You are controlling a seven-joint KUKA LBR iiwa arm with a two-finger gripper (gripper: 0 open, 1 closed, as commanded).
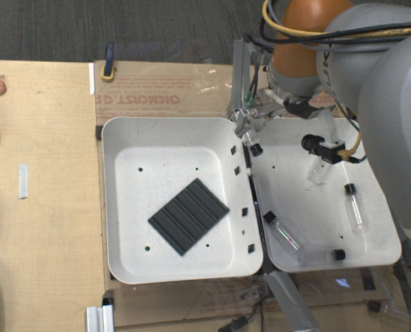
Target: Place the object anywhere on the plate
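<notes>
A dark grey ribbed plate (189, 215) lies flat and turned at an angle in the middle of the left bin (122, 185). In the right bin (378, 247) lie clear tubes with black caps: one (280, 231) near the divider, one (353, 204) at the right, and one (319, 159) near the back under the arm's cables. A small black piece (255, 149) sits just below my gripper (244, 126). The gripper hangs over the back end of the divider between the bins, far from the plate. I see nothing held in it.
Another small black piece (338, 254) lies at the right bin's front edge. The grey arm with its orange band (309, 19) covers the right bin's back right corner. Cardboard (157, 92) lies behind the left bin, and a wooden bench top (39, 185) extends to the left.
</notes>
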